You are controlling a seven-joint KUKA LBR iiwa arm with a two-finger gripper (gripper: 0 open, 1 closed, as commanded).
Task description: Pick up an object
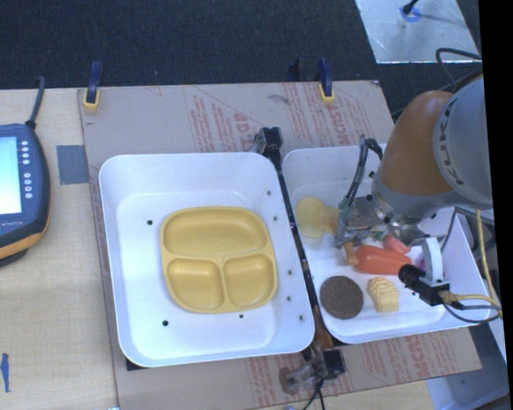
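Note:
In the right bin (pixel 324 163) lie a pale yellow fruit-shaped toy (pixel 312 215), an orange carrot-like piece (pixel 380 258), a round brown disc (pixel 341 296) and a small yellow corn piece (pixel 383 294). My gripper (pixel 358 233) hangs low over this bin, between the yellow toy and the orange piece, its tips right at the orange piece's left end. The arm's orange band and grey wrist hide the bin's upper right part. The left bin (pixel 123 254) holds a yellow divided plate (pixel 218 257).
A teach pendant (pixel 3 189) lies on the bench at far left. Clamps (pixel 91 87) hold the cardboard sheet under the bins. A black bracket (pixel 269 139) sits between the bins at the back. Cables run along the right bin's near right corner.

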